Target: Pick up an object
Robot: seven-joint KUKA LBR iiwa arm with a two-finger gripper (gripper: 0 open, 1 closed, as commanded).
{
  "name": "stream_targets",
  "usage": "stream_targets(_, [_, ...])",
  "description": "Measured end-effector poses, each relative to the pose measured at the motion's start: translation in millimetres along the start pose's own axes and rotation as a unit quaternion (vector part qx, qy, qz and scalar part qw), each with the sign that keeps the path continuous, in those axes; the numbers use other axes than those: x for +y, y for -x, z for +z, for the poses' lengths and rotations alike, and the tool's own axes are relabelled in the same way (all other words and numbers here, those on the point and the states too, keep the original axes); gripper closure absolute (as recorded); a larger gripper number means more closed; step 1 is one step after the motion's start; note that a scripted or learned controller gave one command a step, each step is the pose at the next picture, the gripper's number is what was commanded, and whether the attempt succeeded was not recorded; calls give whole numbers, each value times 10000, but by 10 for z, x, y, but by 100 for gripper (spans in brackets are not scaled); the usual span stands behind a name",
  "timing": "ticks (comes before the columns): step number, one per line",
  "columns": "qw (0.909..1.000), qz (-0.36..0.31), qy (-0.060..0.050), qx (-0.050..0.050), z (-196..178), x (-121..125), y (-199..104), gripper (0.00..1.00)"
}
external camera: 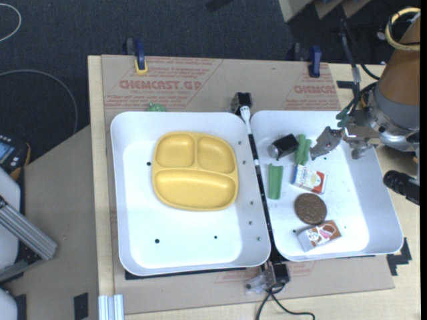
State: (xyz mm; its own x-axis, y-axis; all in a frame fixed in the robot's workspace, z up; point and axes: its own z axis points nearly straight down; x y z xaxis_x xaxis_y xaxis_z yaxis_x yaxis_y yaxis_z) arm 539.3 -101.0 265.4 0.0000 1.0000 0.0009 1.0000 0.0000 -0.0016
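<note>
Arm (400, 85) cut off by the right edge.

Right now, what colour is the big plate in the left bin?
Yellow; the plate shows best in the camera view.

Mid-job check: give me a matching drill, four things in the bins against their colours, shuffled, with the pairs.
Things:
1. divided plate in the left bin
2. round disc in the right bin
3. marker beside the centre divide
4. clip near the right bin's far edge

Colours:
a. black
b. green
c. yellow
d. brown

Pairs: 1-c, 2-d, 3-b, 4-a
</note>
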Motion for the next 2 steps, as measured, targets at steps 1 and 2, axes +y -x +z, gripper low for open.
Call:
stream_targets(1, [10000, 31, -45, 5, 896, -451, 412, 0])
stream_targets(2, [10000, 9, 27, -12, 739, -408, 391, 100])
